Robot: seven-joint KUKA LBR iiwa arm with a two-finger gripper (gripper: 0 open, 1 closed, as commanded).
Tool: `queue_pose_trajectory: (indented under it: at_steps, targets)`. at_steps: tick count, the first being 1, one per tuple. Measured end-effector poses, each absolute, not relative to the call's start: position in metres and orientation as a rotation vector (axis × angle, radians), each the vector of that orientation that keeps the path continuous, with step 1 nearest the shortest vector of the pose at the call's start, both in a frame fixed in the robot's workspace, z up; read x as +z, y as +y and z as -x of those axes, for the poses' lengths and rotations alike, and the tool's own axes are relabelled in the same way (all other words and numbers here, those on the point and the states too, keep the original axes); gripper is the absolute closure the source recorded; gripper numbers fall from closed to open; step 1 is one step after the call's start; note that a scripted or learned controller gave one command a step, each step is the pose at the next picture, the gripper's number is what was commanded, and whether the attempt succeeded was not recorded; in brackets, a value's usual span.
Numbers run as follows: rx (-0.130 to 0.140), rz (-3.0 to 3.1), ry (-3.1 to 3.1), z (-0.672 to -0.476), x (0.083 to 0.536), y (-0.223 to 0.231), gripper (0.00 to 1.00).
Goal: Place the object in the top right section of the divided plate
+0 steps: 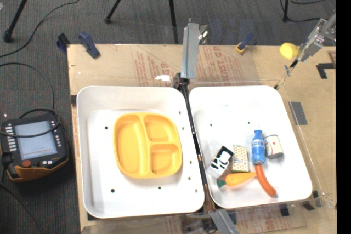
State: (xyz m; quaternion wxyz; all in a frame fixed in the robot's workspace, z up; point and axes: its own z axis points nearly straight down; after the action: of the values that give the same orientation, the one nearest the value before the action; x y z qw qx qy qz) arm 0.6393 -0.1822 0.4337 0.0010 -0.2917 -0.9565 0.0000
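so we see the yellow divided plate [147, 144] bare, the toy cluster [248, 164] at four o'clock untouched.
we cannot tell the gripper [317, 41]'s state; we judge tight packing risks a misgrasp.

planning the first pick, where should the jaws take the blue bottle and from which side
Grip the bottle across its blue body, coming straight down. It lies flat, cap toward the bin's far side. The can crowds its right and a box its left, so aim mid-body.
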Motion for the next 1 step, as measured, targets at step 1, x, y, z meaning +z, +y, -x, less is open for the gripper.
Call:
queue_pose_trajectory:
  at_steps: [1]
  targets:
    - [-0.001,0.74,-3.051,-0.6367,0.4347,-0.1748,1.0]
